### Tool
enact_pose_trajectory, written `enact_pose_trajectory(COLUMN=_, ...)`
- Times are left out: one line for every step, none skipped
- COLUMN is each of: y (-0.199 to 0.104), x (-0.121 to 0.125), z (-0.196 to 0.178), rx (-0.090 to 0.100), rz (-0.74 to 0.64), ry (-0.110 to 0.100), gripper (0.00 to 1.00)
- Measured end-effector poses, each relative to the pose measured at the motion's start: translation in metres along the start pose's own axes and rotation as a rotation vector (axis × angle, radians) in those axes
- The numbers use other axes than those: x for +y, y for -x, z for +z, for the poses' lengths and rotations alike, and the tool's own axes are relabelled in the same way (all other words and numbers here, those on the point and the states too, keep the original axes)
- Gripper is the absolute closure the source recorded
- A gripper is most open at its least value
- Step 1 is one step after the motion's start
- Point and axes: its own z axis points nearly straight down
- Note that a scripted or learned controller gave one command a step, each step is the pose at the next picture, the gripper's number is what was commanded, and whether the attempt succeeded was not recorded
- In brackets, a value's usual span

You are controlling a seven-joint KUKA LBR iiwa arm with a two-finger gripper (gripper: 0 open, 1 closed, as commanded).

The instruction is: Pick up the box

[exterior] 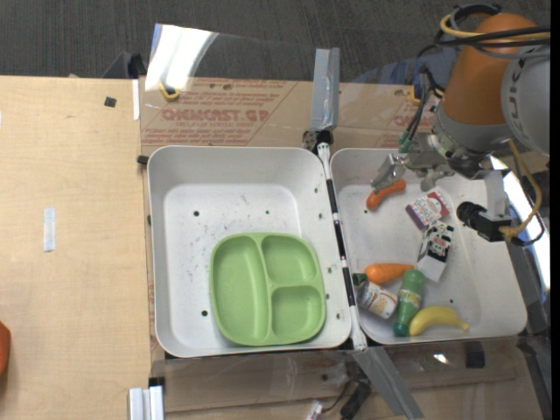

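A light wooden bench top (61,234) is seen on the left side of the frame, and a small strip of pale tape (49,229) is stuck on it. Dark grey floor (262,16) is seen along the top of the frame. A brown cardboard sheet (236,116) with red letters is laid flat at the upper middle, and a bright patch of light (179,59) is thrown across its upper left corner.

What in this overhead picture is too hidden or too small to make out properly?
- Gripper, camera view: fingers too small and dark to judge.
- Box: print too small to read.
- Small jar: partly covered by the green bottle and carrot.
- Arm's upper part: cut off by the right edge.
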Motion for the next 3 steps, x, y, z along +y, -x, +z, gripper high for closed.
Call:
enact_pose_trajectory(y=0.086, x=0.005, z=0.004, rx=-0.001, rz=-0.026, ry=0.001, gripper=0.0)
enact_pose_trajectory(y=0.116, x=0.037, z=0.1, rx=-0.001, rz=-0.077, ry=0.002, gripper=0.0)
enact_pose_trajectory(y=0.086, x=0.03, z=0.099, rx=0.0, rz=-0.108, ry=0.003, gripper=0.0)
